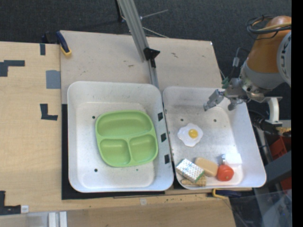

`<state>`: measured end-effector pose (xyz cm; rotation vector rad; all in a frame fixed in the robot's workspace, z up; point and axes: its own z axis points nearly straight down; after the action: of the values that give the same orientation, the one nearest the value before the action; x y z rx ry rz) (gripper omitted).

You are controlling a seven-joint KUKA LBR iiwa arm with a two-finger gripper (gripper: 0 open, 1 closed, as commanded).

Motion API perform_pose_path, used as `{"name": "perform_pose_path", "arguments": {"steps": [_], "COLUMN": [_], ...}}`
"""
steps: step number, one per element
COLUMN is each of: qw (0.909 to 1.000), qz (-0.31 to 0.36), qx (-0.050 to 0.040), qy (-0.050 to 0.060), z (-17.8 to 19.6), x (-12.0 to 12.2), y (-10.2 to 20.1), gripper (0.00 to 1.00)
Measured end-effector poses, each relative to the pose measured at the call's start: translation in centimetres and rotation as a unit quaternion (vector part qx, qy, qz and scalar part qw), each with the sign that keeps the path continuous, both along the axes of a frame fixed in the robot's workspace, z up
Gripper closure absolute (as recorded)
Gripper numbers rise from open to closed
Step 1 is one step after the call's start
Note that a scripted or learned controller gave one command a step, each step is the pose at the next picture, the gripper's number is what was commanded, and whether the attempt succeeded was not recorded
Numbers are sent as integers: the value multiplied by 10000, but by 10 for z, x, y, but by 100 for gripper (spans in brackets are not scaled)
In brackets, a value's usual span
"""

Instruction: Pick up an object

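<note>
From my remote station, I look down at a slant on two shallow white bins side by side. The left white bin (75, 126) carries a lime-green plastic divided plate (126, 137) with three compartments, lying flat near the bin's middle.

The right white bin (251, 150) holds the loose items. A toy fried egg, white with a yellow yolk (190, 135), lies flat near the middle of the floor, apart from everything else. Along the near edge I count a cluster: a small green-and-white patterned packet (190, 170) at the left, a tan wedge-shaped block (206, 166) just beside it and seemingly touching, then a red round toy, tomato-like (225, 173), near the tan block's right end. Something small and pale sits just above the red toy; I cannot make out what it is.

The grey arm with its orange band (267, 51) comes in from the right. The two-finger gripper (220, 101) hangs over the far right part of the right bin, above bare floor. Its two dark fingers (211, 101) look spread apart, with nothing between them. The egg sits below-left of the gripper, clearly apart from it; the near-edge cluster is well away.

A yellow-and-blue clamp (63, 43) grips the board's far left corner. A grey metal pole (135, 25) slants up from between the bins.
</note>
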<state>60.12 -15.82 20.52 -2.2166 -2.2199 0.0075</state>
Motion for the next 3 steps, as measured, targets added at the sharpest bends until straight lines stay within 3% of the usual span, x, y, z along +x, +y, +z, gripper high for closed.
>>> {"name": "perform_pose_path", "arguments": {"steps": [2, 3], "qw": [10000, 10000], "qz": [3, 9], "qx": [4, 1], "qy": [9, -19], "z": [-110, -96], "x": [-3, -1], "y": [-2, -2], "gripper": [0, 100]}}
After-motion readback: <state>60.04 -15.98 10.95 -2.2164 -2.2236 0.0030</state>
